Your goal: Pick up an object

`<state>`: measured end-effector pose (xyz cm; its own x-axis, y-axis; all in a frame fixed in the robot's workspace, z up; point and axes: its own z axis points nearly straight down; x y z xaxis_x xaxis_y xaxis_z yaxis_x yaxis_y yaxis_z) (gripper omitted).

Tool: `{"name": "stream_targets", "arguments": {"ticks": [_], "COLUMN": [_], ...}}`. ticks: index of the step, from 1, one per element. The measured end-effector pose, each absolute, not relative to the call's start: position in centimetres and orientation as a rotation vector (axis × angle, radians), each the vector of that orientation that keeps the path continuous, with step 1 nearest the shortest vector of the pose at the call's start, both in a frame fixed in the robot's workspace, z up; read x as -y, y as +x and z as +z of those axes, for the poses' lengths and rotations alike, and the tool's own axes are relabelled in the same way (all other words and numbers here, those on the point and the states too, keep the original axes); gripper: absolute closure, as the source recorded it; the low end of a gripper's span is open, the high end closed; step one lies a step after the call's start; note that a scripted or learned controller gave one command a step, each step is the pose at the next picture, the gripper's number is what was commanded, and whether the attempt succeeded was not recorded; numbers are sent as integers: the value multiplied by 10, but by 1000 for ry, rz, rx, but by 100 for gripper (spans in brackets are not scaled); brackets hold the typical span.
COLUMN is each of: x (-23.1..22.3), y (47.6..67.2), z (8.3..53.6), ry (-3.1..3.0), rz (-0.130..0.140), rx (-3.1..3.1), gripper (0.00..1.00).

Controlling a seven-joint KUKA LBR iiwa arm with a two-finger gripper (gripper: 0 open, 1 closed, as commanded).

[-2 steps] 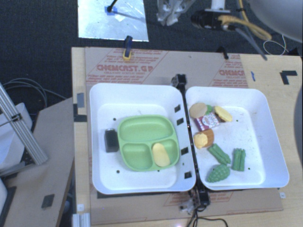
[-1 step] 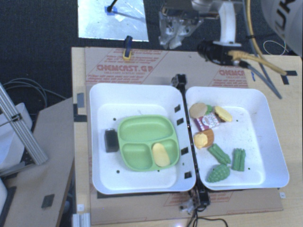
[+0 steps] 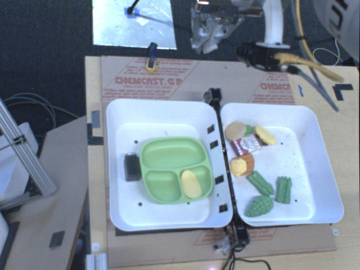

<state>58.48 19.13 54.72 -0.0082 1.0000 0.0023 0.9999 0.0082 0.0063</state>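
Observation:
My gripper [image 3: 206,38] hangs high above the bench's far edge, well clear of both bins, with nothing visible under it. The left bin [image 3: 121,207] holds a green divided tray [image 3: 169,153] with a yellow oval piece [image 3: 191,183] in its near right compartment, and a black block [image 3: 132,166] beside the tray. In the right bin [image 3: 320,167] lie a brown bun [image 3: 235,131], a yellow piece [image 3: 265,135], a red and white packet [image 3: 246,145], an orange chunk [image 3: 242,165], a green pickle [image 3: 260,182], a green stalk bundle [image 3: 283,189] and a green grape cluster [image 3: 259,206].
A shiny foil sheet [image 3: 134,13] lies on the dark floor beyond the bench. A blue and yellow clamp [image 3: 151,57] sits on the bench's far edge. Yellow and grey cables [image 3: 306,63] trail at the upper right, next to a black fitting [image 3: 261,55].

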Motion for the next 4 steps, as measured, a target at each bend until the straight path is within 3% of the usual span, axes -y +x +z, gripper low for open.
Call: {"name": "stream_targets", "arguments": {"ticks": [2,3,4], "x": [-191,-235,-234], "y": [585,536,539], "z": [570,292,302], "ry": [2201,2219,2221], "rz": [16,-23,2], "rx": [-2234,-2234,-2223], "gripper": [100,100,0]}}
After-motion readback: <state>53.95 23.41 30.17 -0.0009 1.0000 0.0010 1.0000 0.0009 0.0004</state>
